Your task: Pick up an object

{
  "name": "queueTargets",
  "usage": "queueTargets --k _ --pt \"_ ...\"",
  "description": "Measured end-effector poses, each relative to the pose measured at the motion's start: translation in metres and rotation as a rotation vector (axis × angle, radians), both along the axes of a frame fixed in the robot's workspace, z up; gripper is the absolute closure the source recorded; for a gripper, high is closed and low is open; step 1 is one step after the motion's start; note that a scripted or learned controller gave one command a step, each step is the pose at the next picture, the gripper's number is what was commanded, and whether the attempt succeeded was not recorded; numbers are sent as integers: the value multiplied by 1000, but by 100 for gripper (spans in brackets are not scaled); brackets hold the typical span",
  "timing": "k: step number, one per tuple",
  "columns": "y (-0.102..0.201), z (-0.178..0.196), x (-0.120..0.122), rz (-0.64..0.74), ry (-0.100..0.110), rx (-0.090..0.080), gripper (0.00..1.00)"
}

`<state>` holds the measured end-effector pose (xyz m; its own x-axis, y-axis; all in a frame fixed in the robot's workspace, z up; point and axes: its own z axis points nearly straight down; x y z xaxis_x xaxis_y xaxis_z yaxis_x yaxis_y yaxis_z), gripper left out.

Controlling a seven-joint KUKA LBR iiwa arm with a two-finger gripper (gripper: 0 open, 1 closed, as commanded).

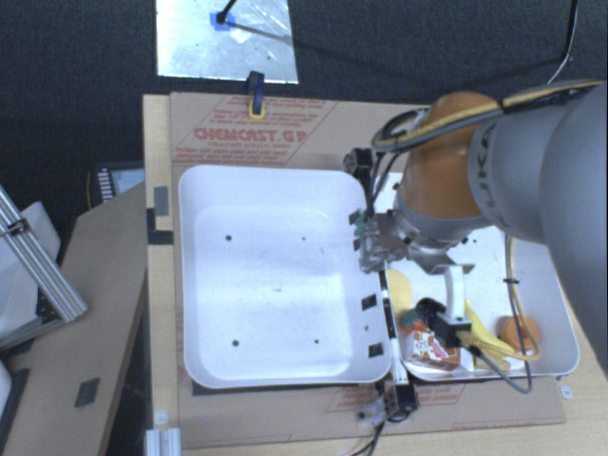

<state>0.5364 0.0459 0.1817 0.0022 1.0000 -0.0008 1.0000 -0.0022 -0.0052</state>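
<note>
Grey arm reaches over the right bin point(546, 283), its tool point(375, 245) near the dividing wall, released or clenched impossible to tell, while a small orange ball point(521, 332) by the bin's front corner looks light, smooth, roll-prone, best pinched across its middle.

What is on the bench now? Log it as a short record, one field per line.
arm: grey with orange band, reaching in from the right over the right bin
claw: low, by the wall between the two bins
grasp: cannot tell
left bin: white, bare floor
right bin: partly hidden by the arm
right bin contents: orange round thing, long yellow thing, red and white packet, pale yellow piece
</note>
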Motion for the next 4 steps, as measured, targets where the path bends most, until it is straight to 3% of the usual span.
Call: queueTargets --k 1,2,3,4 --pt "47 36 100 11 -18 3 100" --pt "17 0 32 1 2 0 100" --pt "81 50 9 11 -8 3 100" --pt "107 101 6 9 -10 3 100"
